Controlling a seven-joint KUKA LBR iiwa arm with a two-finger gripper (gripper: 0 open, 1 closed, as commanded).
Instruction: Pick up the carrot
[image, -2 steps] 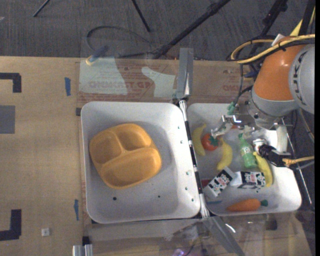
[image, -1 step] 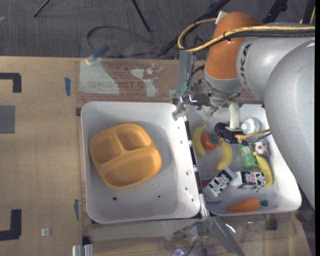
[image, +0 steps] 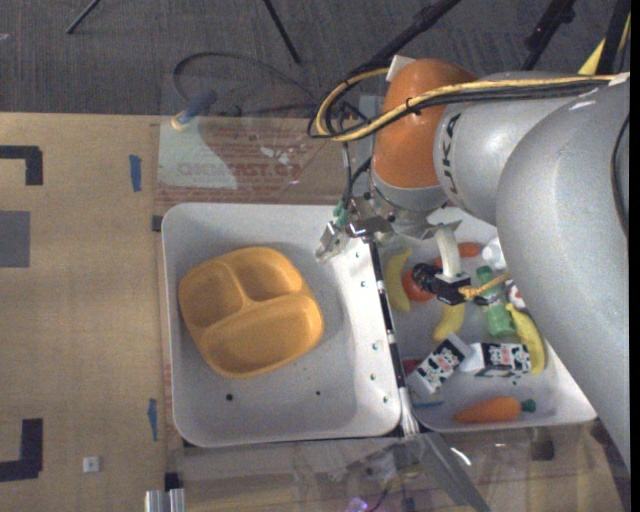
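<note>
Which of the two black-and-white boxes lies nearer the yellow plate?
The tilted box, close to the dividing wall; the other box sits further right, above the carrot.

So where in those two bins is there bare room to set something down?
The left white bin has bare floor below and right of the yellow divided plate. The right white bin is crowded: yellow bananas, cow-patterned cartons, and an orange carrot by its near wall.
</note>
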